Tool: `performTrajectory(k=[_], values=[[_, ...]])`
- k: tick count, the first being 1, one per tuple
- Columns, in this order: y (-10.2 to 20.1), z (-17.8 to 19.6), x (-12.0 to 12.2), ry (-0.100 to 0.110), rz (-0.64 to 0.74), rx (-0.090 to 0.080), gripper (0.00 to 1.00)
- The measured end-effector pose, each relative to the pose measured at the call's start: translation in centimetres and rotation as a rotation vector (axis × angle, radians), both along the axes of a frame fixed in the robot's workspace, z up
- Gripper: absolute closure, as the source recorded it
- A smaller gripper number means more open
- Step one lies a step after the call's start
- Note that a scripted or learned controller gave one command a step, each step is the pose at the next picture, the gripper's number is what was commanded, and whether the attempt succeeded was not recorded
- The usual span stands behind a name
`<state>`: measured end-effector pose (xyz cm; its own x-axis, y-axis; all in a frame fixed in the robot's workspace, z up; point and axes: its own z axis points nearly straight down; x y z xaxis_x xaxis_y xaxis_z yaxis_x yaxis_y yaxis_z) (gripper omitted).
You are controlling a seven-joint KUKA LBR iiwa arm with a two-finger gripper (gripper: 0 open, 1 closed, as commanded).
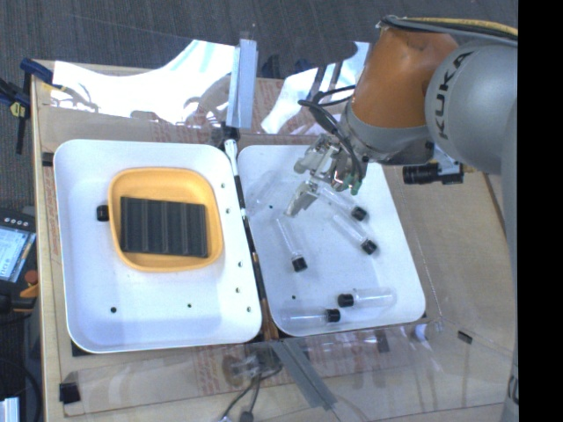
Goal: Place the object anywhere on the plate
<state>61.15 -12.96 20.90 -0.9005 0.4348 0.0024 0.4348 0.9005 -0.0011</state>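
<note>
Jaws (pixel 303 202): you see them hanging over the upper part of the right bin (pixel 400 262); whether they are wide or narrow, you cannot tell.
Tubes: several clear, black-capped ones lie in the right bin; the nearest tube (pixel 289 243) is just below the jaws.
Long axis: that tube runs up and down the view, its cap at the lower end.
Plate (pixel 149 185): yellow, with a dark ribbed insert, in the left bin (pixel 88 297), well left of the jaws.
Judgement: you need a pick first; nothing sits between the jaws that you can make out.
</note>
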Motion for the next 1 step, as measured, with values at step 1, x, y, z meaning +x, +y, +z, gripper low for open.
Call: performTrajectory(k=[1], values=[[0.00, 0.00, 0.00, 0.000, 0.000, 0.000, 0.00]])
